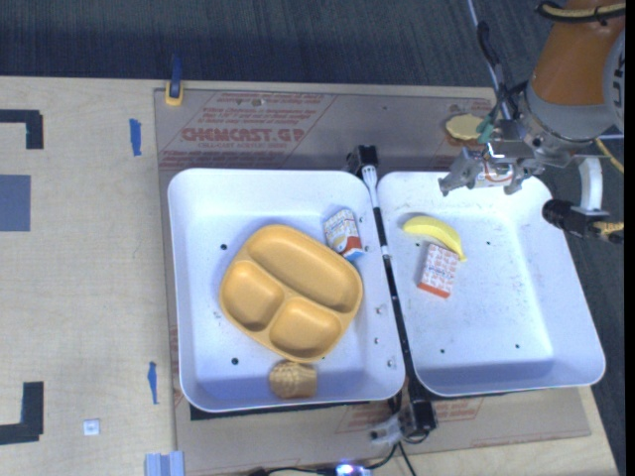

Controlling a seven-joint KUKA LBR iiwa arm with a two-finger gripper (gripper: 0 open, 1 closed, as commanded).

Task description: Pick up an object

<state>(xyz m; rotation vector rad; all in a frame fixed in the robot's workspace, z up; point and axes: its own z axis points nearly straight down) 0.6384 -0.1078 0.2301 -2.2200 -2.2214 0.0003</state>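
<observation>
In the right bin (556,365), a yellow banana (434,232) lies near the back left corner, and a small orange and white box (439,269) sits just in front of it. The left bin (193,296) holds a large yellow compartment plate (290,291), a small printed can (342,230) at the plate's back right, and a brown round item (293,378) at the front wall. My gripper (483,180) hangs over the back edge of the right bin, up and to the right of the banana. It is open, with nothing between its fingers.
Behind the right bin, a flat tan disc (462,127) lies on the brown board. Between the two bins runs a black divider (382,256). To the left is light wooden bench top (79,266) with blue tape marks.
</observation>
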